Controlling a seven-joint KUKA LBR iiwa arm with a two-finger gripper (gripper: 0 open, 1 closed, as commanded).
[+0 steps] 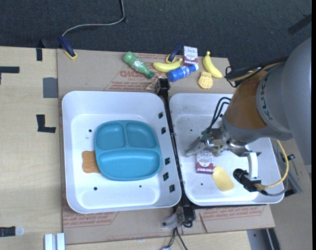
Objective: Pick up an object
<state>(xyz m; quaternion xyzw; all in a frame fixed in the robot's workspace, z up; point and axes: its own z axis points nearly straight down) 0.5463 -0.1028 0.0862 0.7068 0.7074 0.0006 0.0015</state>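
Camera view: grey arm with orange band reaches from right into right shallow white bin [262, 199]. Two-finger gripper [203, 145] low over bin floor, just above small red-and-white packet [204, 162]; finger state cannot tell. Pale yellow rounded plastic piece [223, 179] just right of packet. Left white bin [74, 139] holds blue sectioned plastic tray [128, 150], orange flat piece [88, 162] at tray's left edge

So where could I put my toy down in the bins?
In the left bin, bare floor runs along the front, below the blue tray, and behind it too. In the right bin, the back-left corner is bare. Its middle is crowded: the gripper, a red packet and a yellow piece.
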